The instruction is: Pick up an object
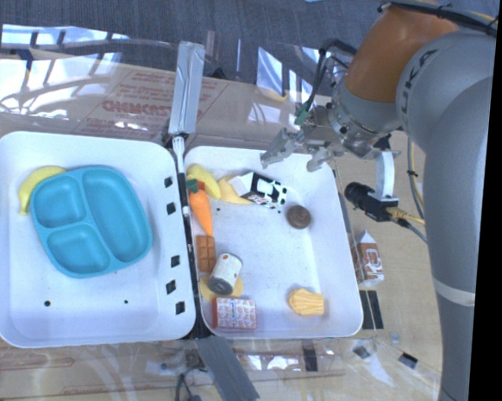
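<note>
My gripper (pixel 294 158) hangs over the far edge of the right bin (pixel 334 245), open, with nothing between its fingers. Just below it lies a black-and-white toy (pixel 267 191). A brown round piece (pixel 298 216) sits to that toy's right. A banana (pixel 206 180) and a carrot (pixel 201 210) lie along the bin's left wall. Nearer the front are a small can (pixel 224 273), a red box (pixel 235 313), a brown wafer (pixel 204 252) and a yellow ridged piece (pixel 307 303).
The left bin (pixel 2 288) holds a blue divided plate (pixel 92 220) with a yellow banana (pixel 31 185) at its left rim. A small packet (pixel 370 261) lies on the bench right of the right bin. Cardboard lies behind both bins.
</note>
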Robot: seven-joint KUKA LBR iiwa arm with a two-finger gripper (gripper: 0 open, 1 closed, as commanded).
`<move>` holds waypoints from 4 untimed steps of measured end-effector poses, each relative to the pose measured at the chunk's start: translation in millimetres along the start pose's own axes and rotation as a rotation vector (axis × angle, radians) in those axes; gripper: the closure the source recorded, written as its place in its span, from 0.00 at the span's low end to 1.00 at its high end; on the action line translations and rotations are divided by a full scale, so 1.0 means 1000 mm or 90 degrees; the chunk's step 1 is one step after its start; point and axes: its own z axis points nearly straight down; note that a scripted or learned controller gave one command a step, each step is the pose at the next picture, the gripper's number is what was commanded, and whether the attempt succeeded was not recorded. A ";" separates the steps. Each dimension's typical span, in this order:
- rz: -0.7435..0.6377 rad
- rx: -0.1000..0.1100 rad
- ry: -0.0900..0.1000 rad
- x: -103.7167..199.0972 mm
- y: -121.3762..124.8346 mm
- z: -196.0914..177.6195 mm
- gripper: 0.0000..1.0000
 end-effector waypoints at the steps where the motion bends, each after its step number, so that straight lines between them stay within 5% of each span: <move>1: 0.074 0.003 0.000 -0.045 -0.073 0.082 0.00; 2: 0.084 -0.004 0.000 0.045 -0.070 0.159 0.00; 3: 0.073 -0.002 0.000 0.013 -0.012 0.161 0.00; 4: 0.063 0.010 0.004 -0.022 0.014 0.161 0.00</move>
